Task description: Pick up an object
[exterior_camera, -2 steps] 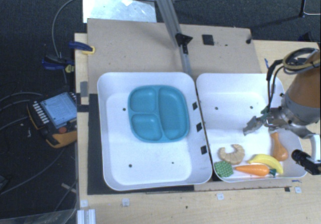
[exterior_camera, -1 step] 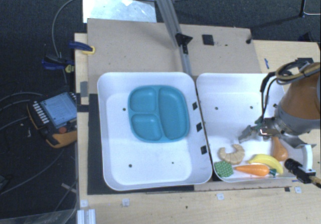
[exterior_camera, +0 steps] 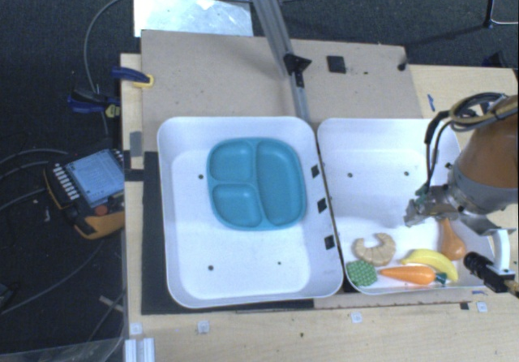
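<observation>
Dark carpet surrounds the bench you face. Take the right bin as reference. Left of it, touching, sits the left bin with a blue tray. The arm hangs over its right side, gripper low; you cannot tell its finger state. Along its near edge lie a banana, carrot, croissant and a green piece.

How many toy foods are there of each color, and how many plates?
Yellow: 1, the banana
Orange: 1, the carrot
Tan: 1, the croissant
Green: 1, the green piece
Brown-orange: 1, the piece beside the arm
Blue: 1, the divided plate
Total: 6
</observation>
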Controlling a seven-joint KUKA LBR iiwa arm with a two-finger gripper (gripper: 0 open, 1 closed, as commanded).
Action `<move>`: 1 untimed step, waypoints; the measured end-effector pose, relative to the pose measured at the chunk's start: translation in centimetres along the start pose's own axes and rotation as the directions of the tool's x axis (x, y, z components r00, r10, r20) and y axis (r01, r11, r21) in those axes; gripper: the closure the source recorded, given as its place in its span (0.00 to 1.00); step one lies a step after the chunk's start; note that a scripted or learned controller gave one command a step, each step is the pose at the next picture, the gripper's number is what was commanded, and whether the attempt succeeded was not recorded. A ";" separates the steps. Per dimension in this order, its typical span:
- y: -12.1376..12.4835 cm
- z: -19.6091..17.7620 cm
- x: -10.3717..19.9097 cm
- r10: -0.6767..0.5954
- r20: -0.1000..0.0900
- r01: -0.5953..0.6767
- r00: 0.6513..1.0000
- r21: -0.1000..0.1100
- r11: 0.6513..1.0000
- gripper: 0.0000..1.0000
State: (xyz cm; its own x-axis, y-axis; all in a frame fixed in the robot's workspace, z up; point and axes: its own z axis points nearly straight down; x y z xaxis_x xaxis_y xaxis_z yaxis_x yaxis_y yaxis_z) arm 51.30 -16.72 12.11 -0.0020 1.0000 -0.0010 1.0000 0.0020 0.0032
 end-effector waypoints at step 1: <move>0.6 -6.1 0.6 -0.003 0.001 0.003 1.000 -0.004 1.000 1.00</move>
State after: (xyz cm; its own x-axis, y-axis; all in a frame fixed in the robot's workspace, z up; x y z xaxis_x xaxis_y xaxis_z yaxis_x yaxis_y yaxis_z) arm 51.91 -16.13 18.26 -0.0054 1.0000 -0.0019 1.0000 0.0054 0.0074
